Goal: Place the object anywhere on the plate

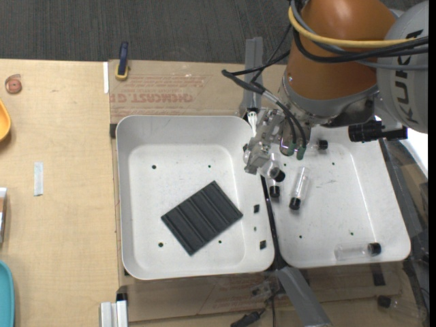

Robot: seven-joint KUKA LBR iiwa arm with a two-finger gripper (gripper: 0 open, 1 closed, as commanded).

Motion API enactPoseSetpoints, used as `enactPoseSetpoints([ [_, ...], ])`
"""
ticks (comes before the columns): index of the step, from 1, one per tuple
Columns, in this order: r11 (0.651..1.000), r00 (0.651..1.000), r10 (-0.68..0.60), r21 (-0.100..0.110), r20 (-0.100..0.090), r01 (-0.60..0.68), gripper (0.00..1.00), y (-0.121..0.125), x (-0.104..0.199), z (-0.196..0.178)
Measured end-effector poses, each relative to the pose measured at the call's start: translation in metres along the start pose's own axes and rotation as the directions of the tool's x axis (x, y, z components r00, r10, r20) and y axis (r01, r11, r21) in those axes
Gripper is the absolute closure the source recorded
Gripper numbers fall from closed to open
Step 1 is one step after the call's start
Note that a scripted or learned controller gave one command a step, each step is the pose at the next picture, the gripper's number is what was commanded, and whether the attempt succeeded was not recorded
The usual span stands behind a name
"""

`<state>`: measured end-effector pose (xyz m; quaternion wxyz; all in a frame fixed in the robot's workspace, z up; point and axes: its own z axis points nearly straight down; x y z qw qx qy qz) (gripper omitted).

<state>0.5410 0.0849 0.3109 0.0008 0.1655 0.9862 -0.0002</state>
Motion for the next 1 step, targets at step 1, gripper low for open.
enactPoseSetpoints([
  [1, 0.922, 0.922, -0.388, -0.001, -0.002, 0.388, 1.00, 0.0105, 0.0243, 0.0801],
])
